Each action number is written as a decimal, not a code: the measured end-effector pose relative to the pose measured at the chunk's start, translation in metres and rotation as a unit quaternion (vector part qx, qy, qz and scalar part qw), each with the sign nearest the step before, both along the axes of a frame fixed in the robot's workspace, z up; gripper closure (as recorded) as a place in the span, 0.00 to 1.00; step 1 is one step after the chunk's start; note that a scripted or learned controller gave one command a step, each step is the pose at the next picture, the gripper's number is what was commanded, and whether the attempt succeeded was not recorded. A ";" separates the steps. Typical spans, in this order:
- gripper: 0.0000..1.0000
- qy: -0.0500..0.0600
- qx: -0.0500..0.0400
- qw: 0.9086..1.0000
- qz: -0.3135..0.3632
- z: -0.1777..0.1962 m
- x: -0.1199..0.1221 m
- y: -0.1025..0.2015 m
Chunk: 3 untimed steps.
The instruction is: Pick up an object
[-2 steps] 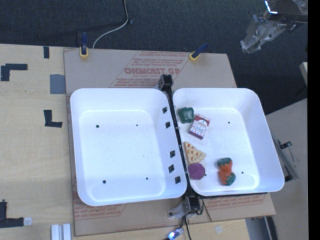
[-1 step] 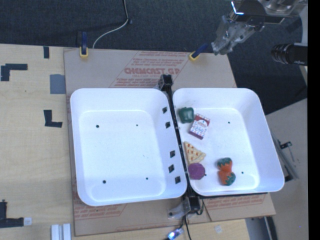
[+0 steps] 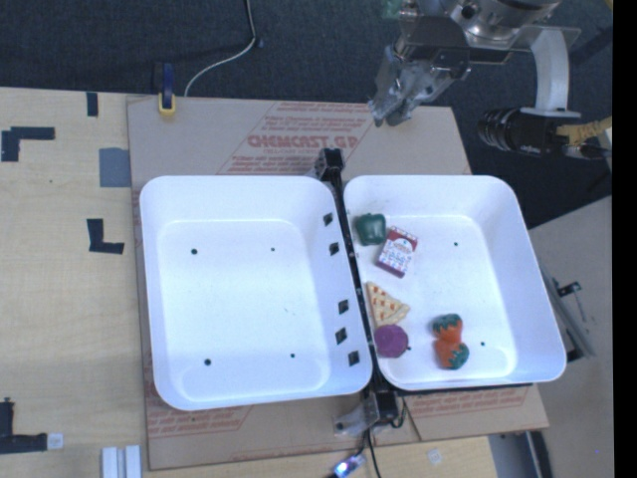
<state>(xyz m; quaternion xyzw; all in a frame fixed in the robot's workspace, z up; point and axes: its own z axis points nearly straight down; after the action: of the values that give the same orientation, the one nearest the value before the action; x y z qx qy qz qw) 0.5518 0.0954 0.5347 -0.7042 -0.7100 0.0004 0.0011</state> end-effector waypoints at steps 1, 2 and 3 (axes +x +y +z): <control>1.00 0.000 0.000 1.000 0.000 0.000 -0.017 0.064; 1.00 0.000 0.000 1.000 -0.002 0.000 -0.025 0.109; 1.00 0.000 -0.001 1.000 -0.001 0.000 -0.057 0.140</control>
<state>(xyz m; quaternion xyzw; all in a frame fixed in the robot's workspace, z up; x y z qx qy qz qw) 0.4948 0.2353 0.5347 -0.7050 -0.7092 0.0010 0.0008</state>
